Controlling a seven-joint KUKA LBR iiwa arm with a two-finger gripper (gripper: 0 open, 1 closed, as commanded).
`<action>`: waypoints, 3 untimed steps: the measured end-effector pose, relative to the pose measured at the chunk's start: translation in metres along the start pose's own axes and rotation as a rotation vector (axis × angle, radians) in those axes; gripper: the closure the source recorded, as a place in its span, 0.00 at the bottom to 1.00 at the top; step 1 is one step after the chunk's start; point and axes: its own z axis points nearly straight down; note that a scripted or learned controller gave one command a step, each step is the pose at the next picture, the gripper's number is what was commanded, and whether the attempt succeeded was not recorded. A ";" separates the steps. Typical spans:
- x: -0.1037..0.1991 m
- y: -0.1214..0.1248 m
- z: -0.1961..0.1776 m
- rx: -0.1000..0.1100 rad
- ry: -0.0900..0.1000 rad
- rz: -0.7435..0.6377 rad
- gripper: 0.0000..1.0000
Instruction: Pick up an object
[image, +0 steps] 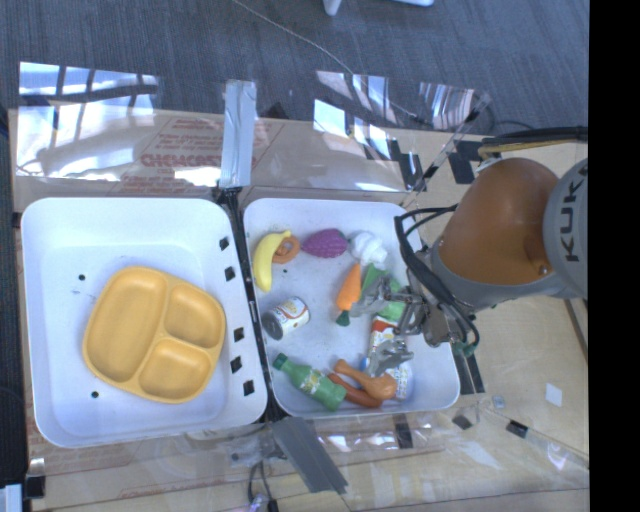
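The gripper (392, 318) hangs low in the right bin (300, 212), though I cannot tell its state. A carrot (348, 287) lies just left of it, a can (285, 317) farther left, a green bottle (310, 381) below-left.

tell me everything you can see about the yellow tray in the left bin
The yellow tray is a smooth, plastic-looking divided plate with rounded corners and three compartments: one large and two smaller. It lies flat on the floor of the left bin, turned at a slant to the bin's walls and sitting toward its middle. Its compartments hold nothing, and it touches only the bin floor.
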 end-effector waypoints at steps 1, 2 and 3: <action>-0.068 -0.002 0.105 -0.001 -0.002 -0.105 0.00; -0.070 0.000 0.093 -0.001 -0.004 -0.112 1.00; -0.100 0.028 -0.023 0.001 -0.011 0.091 1.00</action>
